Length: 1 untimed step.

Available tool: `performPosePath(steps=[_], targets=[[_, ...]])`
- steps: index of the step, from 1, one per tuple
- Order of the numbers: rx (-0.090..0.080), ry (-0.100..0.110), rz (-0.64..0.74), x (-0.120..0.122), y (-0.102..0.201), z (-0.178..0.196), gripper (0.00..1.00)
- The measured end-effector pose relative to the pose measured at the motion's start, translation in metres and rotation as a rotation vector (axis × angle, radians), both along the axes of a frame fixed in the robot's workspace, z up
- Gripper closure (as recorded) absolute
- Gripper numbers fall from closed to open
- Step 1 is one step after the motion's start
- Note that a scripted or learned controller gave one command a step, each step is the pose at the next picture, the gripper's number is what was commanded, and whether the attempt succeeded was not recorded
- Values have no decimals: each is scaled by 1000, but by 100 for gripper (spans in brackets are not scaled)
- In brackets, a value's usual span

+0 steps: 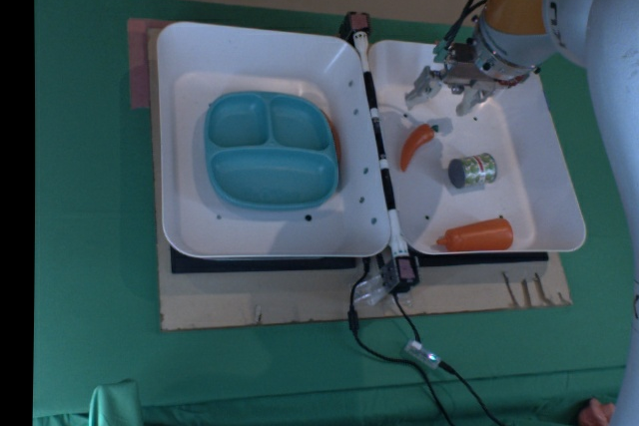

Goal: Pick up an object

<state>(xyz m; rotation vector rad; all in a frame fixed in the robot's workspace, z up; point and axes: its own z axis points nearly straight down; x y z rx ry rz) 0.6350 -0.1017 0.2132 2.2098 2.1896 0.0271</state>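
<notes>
The right bin [544, 170] holds three things: an orange-red chili pepper [415, 144] near its left wall, a small tin can [472, 171] lying on its side in the middle, and an orange carrot-like piece [476, 235] by the front wall. My gripper [446, 95] hangs above the far part of this bin, just beyond the pepper's stem end. Its two fingers are spread apart, open, with nothing between them.
The left bin [190, 65] carries a teal divided plate [270, 151] with an orange rim peeking out at its right edge. A black-and-white divider bar [377, 130] runs between the bins. Cables [419, 354] trail over the green mat in front.
</notes>
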Motion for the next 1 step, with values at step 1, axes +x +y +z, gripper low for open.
performPosePath(steps=[1], targets=[[6, 21, 6, -36, 3, -24, 0]])
